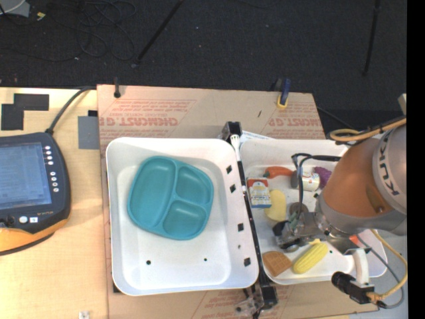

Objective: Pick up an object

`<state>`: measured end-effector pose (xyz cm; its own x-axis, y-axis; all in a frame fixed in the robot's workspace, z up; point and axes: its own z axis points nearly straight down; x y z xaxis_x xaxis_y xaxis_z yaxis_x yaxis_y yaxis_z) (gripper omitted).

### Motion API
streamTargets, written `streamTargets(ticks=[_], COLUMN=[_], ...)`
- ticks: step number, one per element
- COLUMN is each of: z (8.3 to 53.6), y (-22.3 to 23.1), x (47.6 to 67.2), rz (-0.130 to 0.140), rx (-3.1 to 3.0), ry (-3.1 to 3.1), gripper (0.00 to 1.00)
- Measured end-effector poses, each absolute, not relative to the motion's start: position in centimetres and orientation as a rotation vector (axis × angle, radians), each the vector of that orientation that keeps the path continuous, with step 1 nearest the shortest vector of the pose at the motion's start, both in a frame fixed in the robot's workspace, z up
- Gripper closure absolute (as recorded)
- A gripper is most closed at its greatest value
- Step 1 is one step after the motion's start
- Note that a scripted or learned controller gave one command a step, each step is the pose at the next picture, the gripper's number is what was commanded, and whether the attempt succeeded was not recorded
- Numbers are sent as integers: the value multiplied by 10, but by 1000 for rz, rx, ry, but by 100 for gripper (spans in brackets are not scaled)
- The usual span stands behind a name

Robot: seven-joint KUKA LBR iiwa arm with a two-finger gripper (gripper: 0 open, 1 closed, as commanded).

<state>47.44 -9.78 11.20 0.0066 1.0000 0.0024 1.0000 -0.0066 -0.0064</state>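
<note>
Bench [73, 244]: carries two white bins. Left bin [126, 258], well left of the pincer: holds a teal divided plate [171, 197]. Right bin [255, 158], around the pincer: holds small items. Arm [362, 185]: grey, orange-banded, above the pincer. Pincer [292, 231]: low in the right bin; spread or pressed together, I cannot tell. Corn cob [310, 257]: just right and below. Yellow lump [277, 205]: just above left. Brown wedge [277, 263]: just below.
</note>
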Motion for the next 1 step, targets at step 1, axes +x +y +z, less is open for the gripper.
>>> streamTargets(ticks=[1], z=[192], y=[-33], x=[543], rz=[-13], rx=[-2215], ry=[-2234], gripper=[100])
